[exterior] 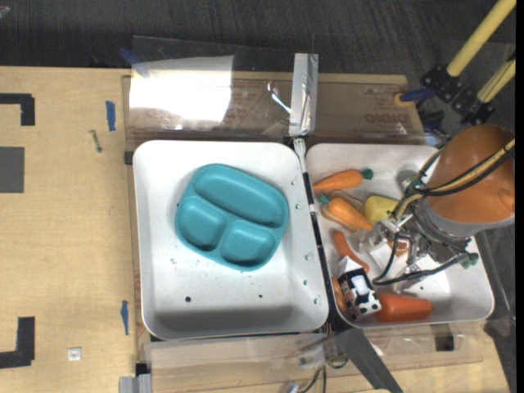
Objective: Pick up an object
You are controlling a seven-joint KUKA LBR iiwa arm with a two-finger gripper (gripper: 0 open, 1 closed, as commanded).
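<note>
The right bin (483,297) holds several toy foods. An orange carrot (338,181) lies at its back left, with a second orange piece (346,214) in front of it and a yellow piece (379,209) beside that. A thin orange stick (350,255) lies along the left side. A red-orange piece (401,307) rests near the front wall, next to a black-and-white toy (358,291). My gripper (393,240) hangs low in the middle of this bin, just right of the yellow and orange pieces, wrapped in cables.
The left bin (164,285) carries a teal divided plate (232,214) in its middle. The arm's orange band (475,178) covers the right bin's back right. A clear plastic sheet (213,97) lies behind the bins. Yellow poles (487,27) stand at the back right.
</note>
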